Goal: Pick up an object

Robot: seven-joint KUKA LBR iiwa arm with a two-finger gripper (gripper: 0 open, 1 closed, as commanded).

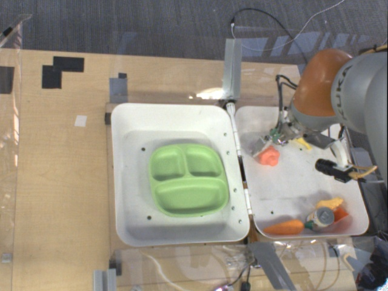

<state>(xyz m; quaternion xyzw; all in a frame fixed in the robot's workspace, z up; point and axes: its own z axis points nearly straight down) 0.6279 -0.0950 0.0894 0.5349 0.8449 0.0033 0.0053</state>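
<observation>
Small salmon-pink rounded lump (270,156) sits just beside gripper (278,136), toward view's lower left, in shallow white bin (291,193); whether the gripper is spread or closed, can't tell.

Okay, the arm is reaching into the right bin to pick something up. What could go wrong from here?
1. The gripper looks offset from the pink object, toward the bin's far side, so a grab may miss or knock it away.
2. The carrot lies tight against the near rim beside a small pile, so a grab there could hit the rim or catch two things.
</observation>
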